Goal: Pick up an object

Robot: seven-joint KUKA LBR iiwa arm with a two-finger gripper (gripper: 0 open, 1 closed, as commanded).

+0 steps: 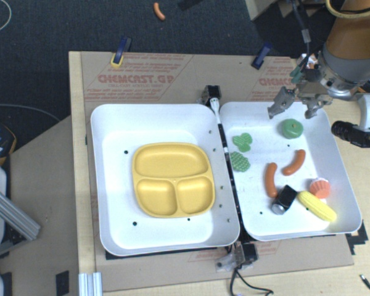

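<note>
— Where is the green disc [291, 128] lying?

— In the right bin [342, 165], just below my gripper [298, 106]. My jaws are hanging open, holding nothing. I'm judging a straight drop.

One fixed camera looks down at a slant from above the bench [172, 73], near enough to take in both the left bin [111, 165] and the right bin [339, 165] whole. The arm [351, 36] enters from the upper right.
</note>
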